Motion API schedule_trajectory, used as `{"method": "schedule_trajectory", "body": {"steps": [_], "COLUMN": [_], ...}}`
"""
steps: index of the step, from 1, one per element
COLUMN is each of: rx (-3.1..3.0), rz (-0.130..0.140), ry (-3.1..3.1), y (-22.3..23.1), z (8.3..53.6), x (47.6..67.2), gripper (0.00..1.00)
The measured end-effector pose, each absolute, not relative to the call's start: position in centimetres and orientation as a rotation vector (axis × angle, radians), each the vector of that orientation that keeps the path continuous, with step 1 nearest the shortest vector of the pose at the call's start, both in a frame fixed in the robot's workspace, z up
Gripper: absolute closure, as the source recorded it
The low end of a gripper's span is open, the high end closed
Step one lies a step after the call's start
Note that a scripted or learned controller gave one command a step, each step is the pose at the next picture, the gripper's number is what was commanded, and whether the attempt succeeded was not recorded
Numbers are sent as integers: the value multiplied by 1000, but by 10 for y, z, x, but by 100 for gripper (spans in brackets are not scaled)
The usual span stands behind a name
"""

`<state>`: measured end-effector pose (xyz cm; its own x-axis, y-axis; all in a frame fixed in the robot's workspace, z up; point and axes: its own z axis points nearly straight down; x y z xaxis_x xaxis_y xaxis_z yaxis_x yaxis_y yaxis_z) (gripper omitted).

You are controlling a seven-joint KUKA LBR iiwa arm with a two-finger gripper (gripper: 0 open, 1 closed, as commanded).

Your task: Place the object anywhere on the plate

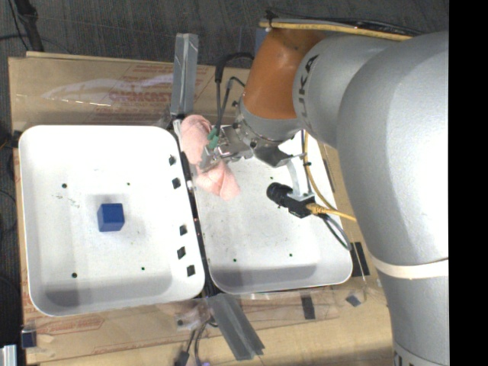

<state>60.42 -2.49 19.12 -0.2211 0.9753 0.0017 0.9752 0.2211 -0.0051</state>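
The gripper (216, 148) is low over the upper left corner of the right bin (305, 269), right at a pink, soft-looking object (210, 158) that lies against that bin's left wall. The pink object spreads above and below the gripper, one lobe near the bin's upper rim and another lower down towards the bin floor, and the gripper sits directly over its middle, seemingly touching it. Whether the gripper is spread or closed, or has any hold on the pink object, cannot be told, since the wrist hides it. A small blue cube (111, 216) lies well apart in the left bin (46, 151), left of centre. Both bins rest side by side on the table (91, 90).
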Motion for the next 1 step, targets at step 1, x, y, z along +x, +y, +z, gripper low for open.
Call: {"method": "schedule_trajectory", "body": {"steps": [1], "rx": [-1949], "rz": [3], "ry": [-2460], "y": [-24], "z": [231], "x": [604], "gripper": [100]}}
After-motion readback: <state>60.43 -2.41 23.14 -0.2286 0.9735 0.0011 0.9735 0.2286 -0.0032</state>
